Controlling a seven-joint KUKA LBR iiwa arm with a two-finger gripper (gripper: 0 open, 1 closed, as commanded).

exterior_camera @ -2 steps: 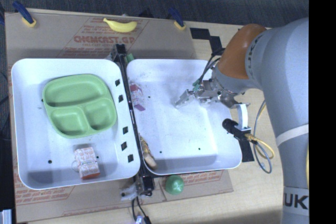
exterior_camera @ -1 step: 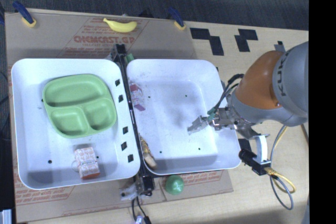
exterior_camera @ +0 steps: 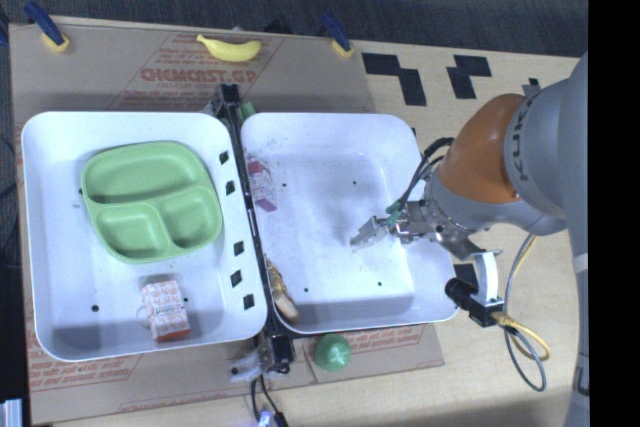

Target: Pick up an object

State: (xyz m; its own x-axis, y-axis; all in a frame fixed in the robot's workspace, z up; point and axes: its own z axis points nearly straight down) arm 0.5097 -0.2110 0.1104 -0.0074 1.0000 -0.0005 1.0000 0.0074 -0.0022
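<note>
The arm [exterior_camera: 500,160] is reaching in from the right, its orange band sitting over the right bin [exterior_camera: 330,130]; the gripper [exterior_camera: 372,231] is hanging low over that bin's right half, pointing leftward across the white floor; whether the jaws are wide or narrow I cannot tell, the metal tip is too small and blurred, and nothing is showing between them. Candidates for the pick are lying away to the left of the tip; the nearest looks to be the small pink wrapper [exterior_camera: 260,185], lying against the right bin's left wall with its long axis running roughly up and down the view, well apart from the tip; a small tan object [exterior_camera: 283,300] is sitting in that bin's lower left corner, its shape unclear. Across the divider, the left bin [exterior_camera: 40,245] is holding a green divided tray [exterior_camera: 152,200] and a small red-and-white packet [exterior_camera: 163,308] just below it; both farther off. Outside the bins, a banana [exterior_camera: 230,46] is lying on the cardboard behind, and a green ball [exterior_camera: 332,351] is resting in front. My read: the gripper is needing to travel left, toward the wrapper, turning to close across its narrow side.
</note>
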